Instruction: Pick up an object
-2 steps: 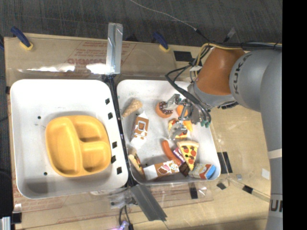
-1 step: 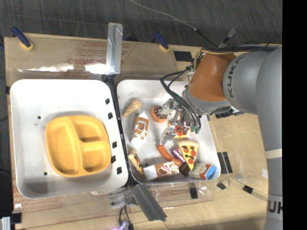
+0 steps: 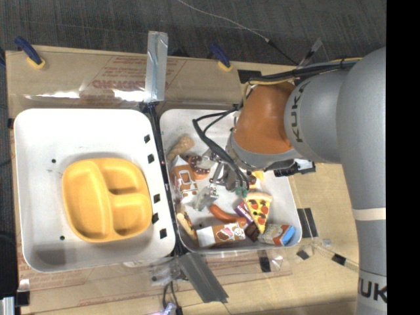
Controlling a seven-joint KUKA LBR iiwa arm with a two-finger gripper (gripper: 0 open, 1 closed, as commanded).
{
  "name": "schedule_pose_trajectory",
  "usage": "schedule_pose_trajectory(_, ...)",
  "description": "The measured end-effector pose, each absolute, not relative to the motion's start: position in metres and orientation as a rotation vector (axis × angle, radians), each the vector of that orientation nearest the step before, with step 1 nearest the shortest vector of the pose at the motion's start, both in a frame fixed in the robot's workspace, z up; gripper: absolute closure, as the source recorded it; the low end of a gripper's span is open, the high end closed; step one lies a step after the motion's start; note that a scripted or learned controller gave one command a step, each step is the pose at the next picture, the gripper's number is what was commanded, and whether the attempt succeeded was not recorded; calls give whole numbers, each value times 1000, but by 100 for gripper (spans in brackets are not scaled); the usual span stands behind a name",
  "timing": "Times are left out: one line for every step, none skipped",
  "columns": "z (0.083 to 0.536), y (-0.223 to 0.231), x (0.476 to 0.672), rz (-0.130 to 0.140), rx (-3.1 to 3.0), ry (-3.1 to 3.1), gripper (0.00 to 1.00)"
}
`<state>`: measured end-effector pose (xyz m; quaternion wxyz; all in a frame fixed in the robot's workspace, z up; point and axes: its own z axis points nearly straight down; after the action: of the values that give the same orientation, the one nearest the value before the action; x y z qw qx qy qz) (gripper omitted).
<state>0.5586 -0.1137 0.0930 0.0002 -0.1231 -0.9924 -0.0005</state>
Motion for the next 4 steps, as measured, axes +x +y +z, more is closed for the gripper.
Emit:
schedule_pose_trajectory(92, -167, 535, -2, -607, -3081, 0)
schedule_pose_trajectory(93, -127, 501, -2, -802, -3043, 0)
schedule_pose_trajectory(92, -129, 548, -1, -694, -3065, 0)
schedule_pose_trajectory(94, -105, 502, 2, -709, -3069, 0)
